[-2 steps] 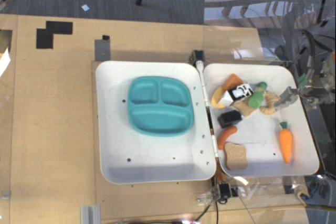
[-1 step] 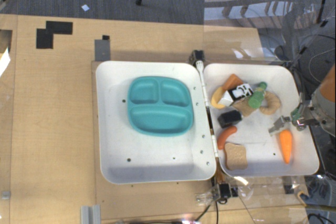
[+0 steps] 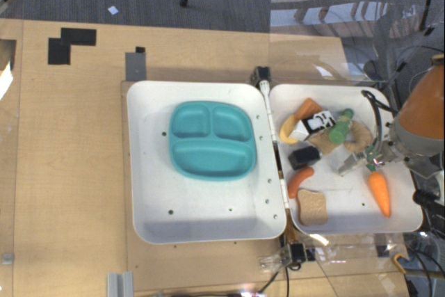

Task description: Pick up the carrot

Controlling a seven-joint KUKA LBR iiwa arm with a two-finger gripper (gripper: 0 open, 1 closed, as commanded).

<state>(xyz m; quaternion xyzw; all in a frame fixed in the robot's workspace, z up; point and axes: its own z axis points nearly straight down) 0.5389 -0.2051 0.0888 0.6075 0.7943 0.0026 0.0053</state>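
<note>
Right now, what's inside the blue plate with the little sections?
Nothing that I can see. The teal divided plate sits in the left bin, and its three compartments show only bare teal. What's underneath the plate is covered.

I see the arm (image 3: 423, 113) cut off by the right edge, only its orange band and grey wrist in frame. I can't make out the gripper (image 3: 356, 162) fingers beside the carrot (image 3: 379, 193). The pile of small items (image 3: 321, 130) overlaps, so several shapes stay partly hidden from me
</note>
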